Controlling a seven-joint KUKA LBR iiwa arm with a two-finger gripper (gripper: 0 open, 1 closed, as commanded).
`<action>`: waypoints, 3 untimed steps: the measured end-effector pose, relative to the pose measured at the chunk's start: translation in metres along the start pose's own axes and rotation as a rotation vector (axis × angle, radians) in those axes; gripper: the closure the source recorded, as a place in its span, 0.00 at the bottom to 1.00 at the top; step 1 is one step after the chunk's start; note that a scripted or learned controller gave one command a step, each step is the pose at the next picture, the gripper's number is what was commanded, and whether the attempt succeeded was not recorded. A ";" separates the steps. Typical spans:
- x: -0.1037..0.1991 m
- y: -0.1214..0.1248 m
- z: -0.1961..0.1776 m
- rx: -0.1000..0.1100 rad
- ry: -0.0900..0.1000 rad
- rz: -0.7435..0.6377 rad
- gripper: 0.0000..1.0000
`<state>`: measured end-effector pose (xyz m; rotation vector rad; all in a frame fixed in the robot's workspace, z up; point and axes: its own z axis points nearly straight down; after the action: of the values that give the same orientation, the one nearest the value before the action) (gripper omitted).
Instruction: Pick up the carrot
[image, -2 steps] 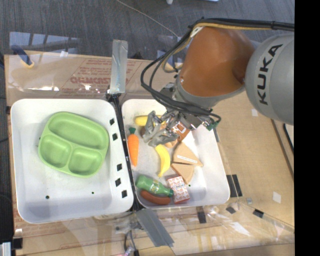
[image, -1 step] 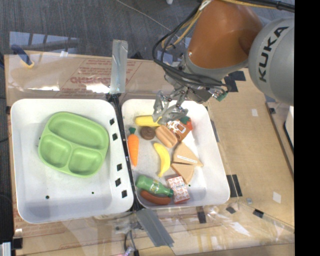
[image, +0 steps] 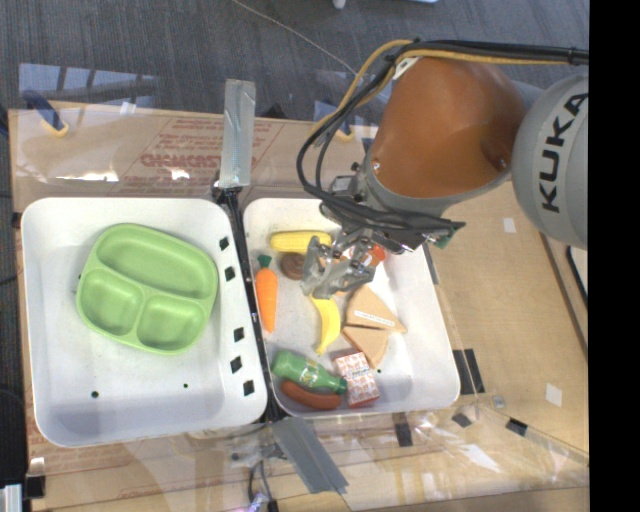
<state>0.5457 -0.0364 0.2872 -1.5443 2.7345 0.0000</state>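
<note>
Carrot (image: 266, 298) by left wall, banana (image: 326, 322) beside, tool (image: 333, 275) nearby

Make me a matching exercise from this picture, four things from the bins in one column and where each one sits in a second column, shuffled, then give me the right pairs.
Things
1. carrot
2. green divided plate
3. green bottle
4. corn cob

Places
A. near the front edge of the right bin
B. in the left bin
C. along the right bin's left wall
D. near the back of the right bin, left of the end effector

Pairs: 1-C, 2-B, 3-A, 4-D
</note>
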 end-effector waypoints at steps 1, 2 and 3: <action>0.007 0.077 0.028 -0.003 0.000 -0.305 1.00; 0.006 0.005 -0.010 0.002 -0.001 -0.819 1.00; 0.029 0.027 0.003 -0.004 -0.001 -0.970 1.00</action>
<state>0.5076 -0.0472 0.2841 -2.6417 1.7002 0.0058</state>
